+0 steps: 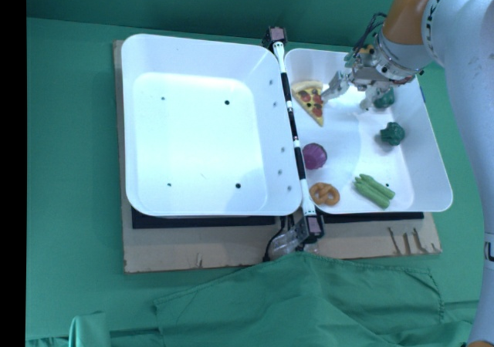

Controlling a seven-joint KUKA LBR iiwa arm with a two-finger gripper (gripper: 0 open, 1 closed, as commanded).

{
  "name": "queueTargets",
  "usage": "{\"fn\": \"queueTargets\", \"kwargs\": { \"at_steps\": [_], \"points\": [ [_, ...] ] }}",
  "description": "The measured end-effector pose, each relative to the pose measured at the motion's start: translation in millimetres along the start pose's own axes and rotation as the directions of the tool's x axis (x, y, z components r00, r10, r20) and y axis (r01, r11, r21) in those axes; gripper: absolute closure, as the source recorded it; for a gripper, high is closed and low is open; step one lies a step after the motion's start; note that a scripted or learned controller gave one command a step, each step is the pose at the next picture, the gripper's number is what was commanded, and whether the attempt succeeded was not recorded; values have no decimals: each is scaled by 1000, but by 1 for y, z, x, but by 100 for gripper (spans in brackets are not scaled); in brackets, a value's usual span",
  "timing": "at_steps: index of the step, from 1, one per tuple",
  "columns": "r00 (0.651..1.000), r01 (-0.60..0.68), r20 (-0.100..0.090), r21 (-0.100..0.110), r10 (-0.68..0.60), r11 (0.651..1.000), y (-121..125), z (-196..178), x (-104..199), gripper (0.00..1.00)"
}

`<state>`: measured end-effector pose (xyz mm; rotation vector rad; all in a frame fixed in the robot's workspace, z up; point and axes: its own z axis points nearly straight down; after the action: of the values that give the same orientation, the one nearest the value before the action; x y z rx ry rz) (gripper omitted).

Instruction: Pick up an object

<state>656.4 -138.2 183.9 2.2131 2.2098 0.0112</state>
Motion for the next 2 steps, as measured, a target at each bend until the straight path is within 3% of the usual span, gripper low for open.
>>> {"fn": "queueTargets", "kwargs": {
  "at_steps": [2],
  "points": [
    [1000, -4, 2, -4, 4, 1000, -122, -4, -51, 0]
  ]
}}
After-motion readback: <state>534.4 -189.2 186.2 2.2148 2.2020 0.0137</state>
